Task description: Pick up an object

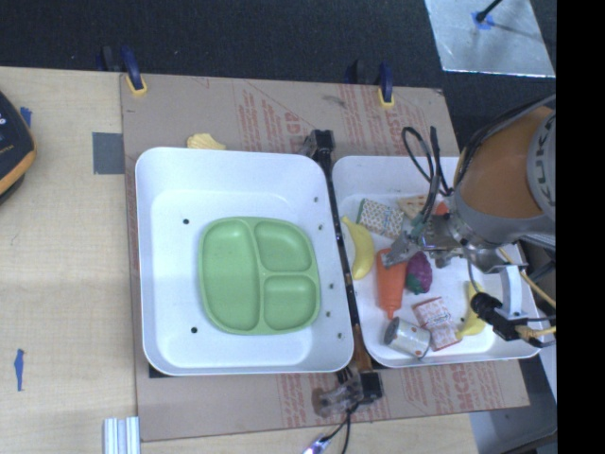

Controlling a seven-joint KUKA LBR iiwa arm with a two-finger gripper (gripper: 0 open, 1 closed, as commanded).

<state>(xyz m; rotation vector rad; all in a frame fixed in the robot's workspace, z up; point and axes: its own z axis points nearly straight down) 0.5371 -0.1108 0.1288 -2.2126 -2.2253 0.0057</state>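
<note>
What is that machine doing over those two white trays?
A robot arm reaches in from the right, and its tool is down in the right bin, among small items: an orange carrot, a yellow banana, a purple toy and some packets. Whether it has gripped anything is unclear. The left bin holds a green divided plate.

a long orange plastic carrot [389,286] lies lengthwise in the right white bin [378,352], beside a curved yellow banana [359,247].

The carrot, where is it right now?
The carrot lies in the right bin, between the banana and a purple toy, just below the gripper.
</note>
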